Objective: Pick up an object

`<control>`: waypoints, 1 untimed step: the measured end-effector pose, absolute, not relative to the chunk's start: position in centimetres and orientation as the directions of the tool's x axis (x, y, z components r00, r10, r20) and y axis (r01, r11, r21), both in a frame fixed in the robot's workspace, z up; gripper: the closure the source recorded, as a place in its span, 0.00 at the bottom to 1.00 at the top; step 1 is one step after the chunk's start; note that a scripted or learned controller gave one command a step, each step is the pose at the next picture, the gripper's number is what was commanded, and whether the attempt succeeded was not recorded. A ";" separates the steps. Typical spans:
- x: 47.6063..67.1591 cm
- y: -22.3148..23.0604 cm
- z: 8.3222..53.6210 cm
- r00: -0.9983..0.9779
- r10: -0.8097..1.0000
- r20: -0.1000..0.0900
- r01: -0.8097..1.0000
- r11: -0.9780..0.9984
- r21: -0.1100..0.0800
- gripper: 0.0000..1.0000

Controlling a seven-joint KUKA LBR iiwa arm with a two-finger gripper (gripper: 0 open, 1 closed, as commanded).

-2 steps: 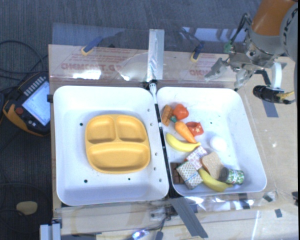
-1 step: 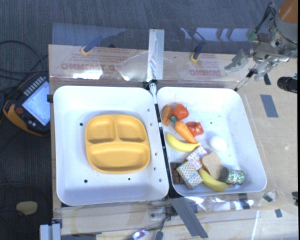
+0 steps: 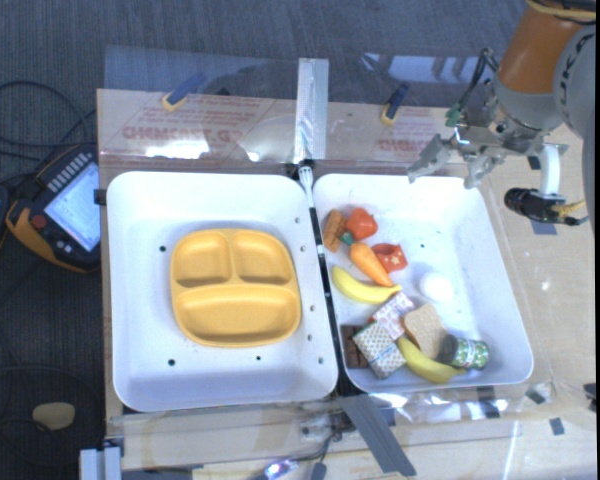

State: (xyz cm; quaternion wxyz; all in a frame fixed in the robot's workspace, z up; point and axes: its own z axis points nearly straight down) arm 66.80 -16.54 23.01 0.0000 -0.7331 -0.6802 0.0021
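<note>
The gripper (image 3: 448,164) hangs over the far rim of the right bin (image 3: 500,268) with its two fingers spread wide and nothing between them, one tip out toward the bin divider and the other nearer the wrist. It sits well apart from every object, so no pick has begun.

The candidates all lie lower in that bin, crowded against the divider and the near wall. A red pepper (image 3: 359,224) and an orange carrot (image 3: 365,261) lie close together, with a second red piece (image 3: 391,256) just beside the carrot. Below them a banana (image 3: 361,286) touches a small wrapped packet (image 3: 392,311). A white egg (image 3: 437,288) sits a little apart in open floor. Near the front wall a slice of bread (image 3: 424,328), a patterned box (image 3: 378,348), a second banana (image 3: 425,362) and a small green can (image 3: 467,352) are heaped and touching.

The risks, as I judge them: a descent into the heap could wedge a finger on top of a neighbour and close on nothing, or drag two things at once. The egg looks round and smooth and may squirt out of the fingers. Things hugging the divider leave little room for the outer finger, which could strike the wall. The left bin (image 3: 140,368) holds a yellow divided tray (image 3: 236,286), wide and flat, which I judge a poor target for this gripper
</note>
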 end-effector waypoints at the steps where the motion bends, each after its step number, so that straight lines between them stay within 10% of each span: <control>1: 66.9 -12.3 9.2 -0.125 0.992 -0.002 0.992 0.125 0.001 0.00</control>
